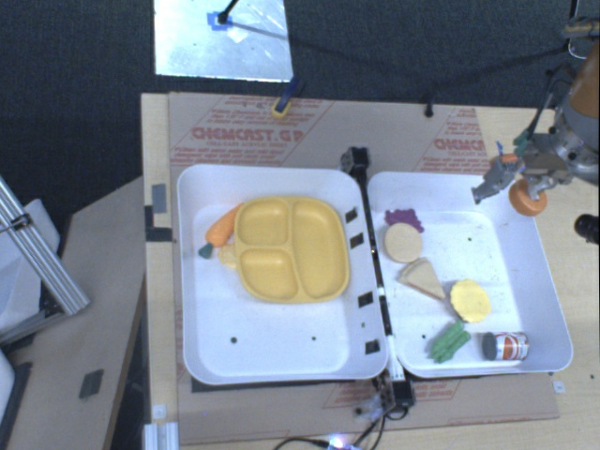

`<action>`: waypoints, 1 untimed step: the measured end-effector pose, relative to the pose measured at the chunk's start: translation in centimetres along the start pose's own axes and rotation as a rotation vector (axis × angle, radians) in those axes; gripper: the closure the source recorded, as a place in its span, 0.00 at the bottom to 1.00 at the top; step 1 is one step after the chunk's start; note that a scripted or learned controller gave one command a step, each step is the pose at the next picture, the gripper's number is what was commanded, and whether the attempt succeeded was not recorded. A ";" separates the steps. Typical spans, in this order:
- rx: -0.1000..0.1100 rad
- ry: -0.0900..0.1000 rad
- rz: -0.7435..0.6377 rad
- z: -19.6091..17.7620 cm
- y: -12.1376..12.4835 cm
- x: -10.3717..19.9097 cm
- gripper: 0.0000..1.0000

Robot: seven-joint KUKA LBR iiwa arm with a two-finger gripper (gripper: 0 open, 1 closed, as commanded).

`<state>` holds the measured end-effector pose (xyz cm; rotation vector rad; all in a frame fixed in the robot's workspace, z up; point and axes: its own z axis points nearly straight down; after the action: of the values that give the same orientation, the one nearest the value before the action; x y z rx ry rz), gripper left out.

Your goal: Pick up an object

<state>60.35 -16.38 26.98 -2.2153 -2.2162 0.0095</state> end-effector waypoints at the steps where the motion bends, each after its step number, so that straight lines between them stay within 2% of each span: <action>1: -0.012 -0.002 -0.002 -0.8 0.2 0.1 0.00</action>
<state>60.53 -16.33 27.73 -2.2194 -2.2257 -0.0014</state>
